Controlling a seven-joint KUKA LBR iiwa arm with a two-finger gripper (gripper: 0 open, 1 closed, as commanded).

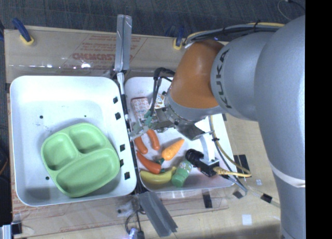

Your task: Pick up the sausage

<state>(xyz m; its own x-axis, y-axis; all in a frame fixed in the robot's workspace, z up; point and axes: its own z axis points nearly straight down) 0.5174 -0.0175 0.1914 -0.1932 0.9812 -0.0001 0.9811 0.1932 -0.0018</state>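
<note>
Sausage (153, 139): lying in the right bin (139, 88), by a small orange piece (141, 145).
Around: carrot (172, 150), banana (155, 177), green bottle (180, 174).
Tool (150, 121): hanging just above the sausage; open or closed, cannot tell.

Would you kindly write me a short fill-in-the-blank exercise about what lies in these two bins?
1. The green divided plate lies in the ____ bin.
2. The banana is coloured ____.
3. The gripper hangs over the ____ bin.
4. The plate has ____ compartments.

Missing words: left; yellow; right; three
</note>
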